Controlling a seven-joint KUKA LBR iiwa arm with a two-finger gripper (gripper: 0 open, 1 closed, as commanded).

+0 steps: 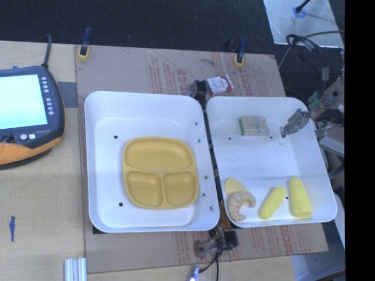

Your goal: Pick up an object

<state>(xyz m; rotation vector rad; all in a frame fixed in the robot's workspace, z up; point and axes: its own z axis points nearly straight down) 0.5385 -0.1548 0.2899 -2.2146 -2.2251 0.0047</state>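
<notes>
Right bin [304,157]: gripper [291,125] at far right edge, finger state cannot be told. Patterned sponge block [253,126] just left, long axis left-right. Near edge: croissant [240,204], two corn cobs [272,202] standing near-far. Left bin [99,157]: yellow divided tray [159,172].

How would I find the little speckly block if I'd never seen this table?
Look at the right white bin, the one without the yellow tray. Near its far wall, apart from the food toys along the near edge, lies the speckled block, just left of the gripper. It is the bin's one flat, rectangular, greenish-patterned thing; the others are rounded and yellow or tan.
</notes>
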